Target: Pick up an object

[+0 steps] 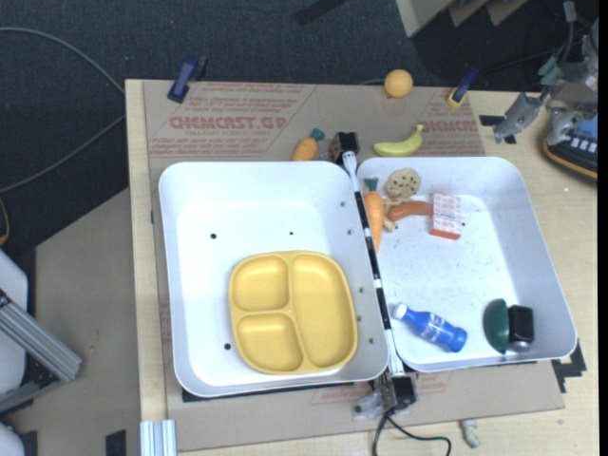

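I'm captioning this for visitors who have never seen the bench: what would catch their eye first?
The yellow divided tray stands out most, lying in the left bin. Next comes the blue bottle, lying near the front of the right bin, and the banana on the bench just behind that bin.

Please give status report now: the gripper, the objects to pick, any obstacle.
Gripper at the far right, off the bins, nothing seen in it. Blue bottle, carrot, cookie lie unpicked in right bin. Nothing on top of them.

Grey metal tool (518,117), pale grey wrist block (570,98) behind
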`<state>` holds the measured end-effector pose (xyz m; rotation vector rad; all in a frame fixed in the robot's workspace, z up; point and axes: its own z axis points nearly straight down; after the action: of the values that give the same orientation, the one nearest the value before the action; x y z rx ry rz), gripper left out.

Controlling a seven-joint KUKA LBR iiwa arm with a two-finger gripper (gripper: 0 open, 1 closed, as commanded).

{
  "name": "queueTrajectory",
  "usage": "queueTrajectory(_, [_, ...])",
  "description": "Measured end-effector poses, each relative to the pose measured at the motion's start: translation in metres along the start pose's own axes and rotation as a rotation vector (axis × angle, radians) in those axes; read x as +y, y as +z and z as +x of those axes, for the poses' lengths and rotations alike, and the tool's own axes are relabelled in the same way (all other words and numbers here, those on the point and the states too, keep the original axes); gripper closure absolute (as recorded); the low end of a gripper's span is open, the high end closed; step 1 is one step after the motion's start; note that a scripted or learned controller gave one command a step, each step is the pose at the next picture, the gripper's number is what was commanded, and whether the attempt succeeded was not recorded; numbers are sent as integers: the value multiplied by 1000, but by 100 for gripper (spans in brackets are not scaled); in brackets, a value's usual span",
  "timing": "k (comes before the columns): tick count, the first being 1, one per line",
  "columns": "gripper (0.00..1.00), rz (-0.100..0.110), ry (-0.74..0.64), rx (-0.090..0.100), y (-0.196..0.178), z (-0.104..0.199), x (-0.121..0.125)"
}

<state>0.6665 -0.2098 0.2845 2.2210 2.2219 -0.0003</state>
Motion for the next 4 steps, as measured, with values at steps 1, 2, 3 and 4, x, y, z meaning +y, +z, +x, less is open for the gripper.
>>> queueTrajectory(1, [0, 2, -1, 1, 115, 41, 0])
queueTrajectory(2, [0, -3, 0, -1, 189, 64, 1])
queueTrajectory(3, [100, -7, -1, -4, 178, 64, 2])
queueTrajectory(4, [0, -6, -1, -4, 178, 64, 2])
